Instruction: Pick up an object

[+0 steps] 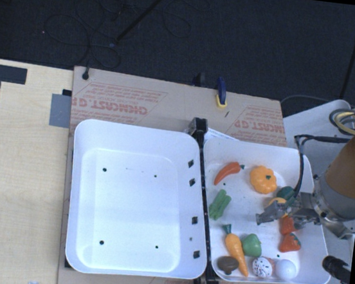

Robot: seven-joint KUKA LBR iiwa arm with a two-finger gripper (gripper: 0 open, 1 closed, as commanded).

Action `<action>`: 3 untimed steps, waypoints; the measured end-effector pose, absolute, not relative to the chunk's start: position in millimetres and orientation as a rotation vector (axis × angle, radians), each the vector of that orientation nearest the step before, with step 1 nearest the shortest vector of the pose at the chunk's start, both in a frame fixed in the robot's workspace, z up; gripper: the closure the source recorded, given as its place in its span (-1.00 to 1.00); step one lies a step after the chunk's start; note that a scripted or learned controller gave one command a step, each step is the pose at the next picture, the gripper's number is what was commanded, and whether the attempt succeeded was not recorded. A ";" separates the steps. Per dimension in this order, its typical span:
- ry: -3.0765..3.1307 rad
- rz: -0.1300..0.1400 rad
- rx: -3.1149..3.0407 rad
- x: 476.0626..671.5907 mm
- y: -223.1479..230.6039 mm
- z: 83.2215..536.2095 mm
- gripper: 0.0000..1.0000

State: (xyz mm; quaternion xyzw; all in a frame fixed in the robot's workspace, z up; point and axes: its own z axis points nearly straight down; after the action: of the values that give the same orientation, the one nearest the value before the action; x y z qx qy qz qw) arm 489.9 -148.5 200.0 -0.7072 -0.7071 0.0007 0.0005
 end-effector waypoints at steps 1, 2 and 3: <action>-2.222 -0.001 -2.215 513.8 -103.6 84.3 -1.00; -2.211 0.004 -2.225 512.1 -107.2 97.6 1.00; -2.232 -0.008 -2.218 582.7 -49.3 192.6 1.00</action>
State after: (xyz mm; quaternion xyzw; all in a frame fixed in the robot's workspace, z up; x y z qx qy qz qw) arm 582.7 -49.3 192.6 -0.7048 -0.7094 -0.0025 -0.0027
